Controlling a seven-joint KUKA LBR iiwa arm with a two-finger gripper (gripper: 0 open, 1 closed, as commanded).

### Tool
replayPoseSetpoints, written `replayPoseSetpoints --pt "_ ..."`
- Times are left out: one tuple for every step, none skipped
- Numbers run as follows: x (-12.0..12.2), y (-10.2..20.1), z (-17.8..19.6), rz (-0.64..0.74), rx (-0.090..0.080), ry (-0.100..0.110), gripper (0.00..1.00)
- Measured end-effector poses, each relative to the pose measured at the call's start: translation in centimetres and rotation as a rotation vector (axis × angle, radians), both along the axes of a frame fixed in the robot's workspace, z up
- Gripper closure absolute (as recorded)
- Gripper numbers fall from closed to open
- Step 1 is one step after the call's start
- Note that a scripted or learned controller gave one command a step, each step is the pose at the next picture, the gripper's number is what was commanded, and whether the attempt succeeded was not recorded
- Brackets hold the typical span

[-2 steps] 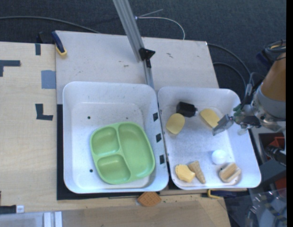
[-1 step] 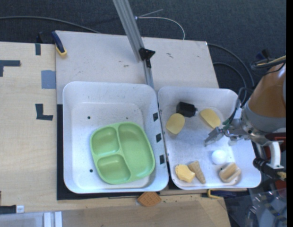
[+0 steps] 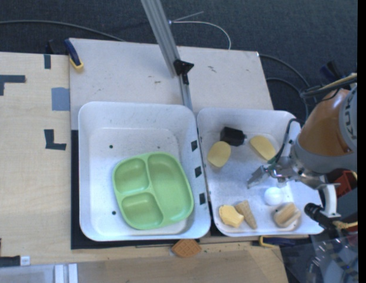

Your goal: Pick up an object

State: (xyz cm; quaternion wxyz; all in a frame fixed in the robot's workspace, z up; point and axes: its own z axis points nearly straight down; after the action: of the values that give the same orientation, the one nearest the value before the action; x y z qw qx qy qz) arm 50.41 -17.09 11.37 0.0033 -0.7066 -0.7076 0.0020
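Note:
The right bin [image 3: 248, 115] holds several small toy foods. A black block [image 3: 232, 135] lies near its back, with a round yellow piece [image 3: 219, 154] in front of it and another yellow piece [image 3: 262, 147] to its right. A white ball [image 3: 273, 195] lies towards the front right. Along the front wall are a yellow chunk [image 3: 231, 216], a tan cone [image 3: 247, 213] and a brown bread piece [image 3: 286, 215]. My gripper [image 3: 267, 177] hangs just above and behind the white ball, open, its fingers spread with nothing between them.
In the left bin [image 3: 88, 158] lies a green divided plate [image 3: 152, 189]. A brown cookie [image 3: 184, 248] lies on the bench in front of the bins. A slanted metal pole [image 3: 165, 34] rises behind them. The arm's orange band [image 3: 327, 131] overhangs the right bin's right edge.

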Motion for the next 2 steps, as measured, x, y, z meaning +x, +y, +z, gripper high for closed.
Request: replayPoseSetpoints --pt "0.1 0.0 1.2 0.001 0.0 -0.003 1.0" --pt "-0.7 0.2 6.0 0.0 -0.003 -0.01 1.0"
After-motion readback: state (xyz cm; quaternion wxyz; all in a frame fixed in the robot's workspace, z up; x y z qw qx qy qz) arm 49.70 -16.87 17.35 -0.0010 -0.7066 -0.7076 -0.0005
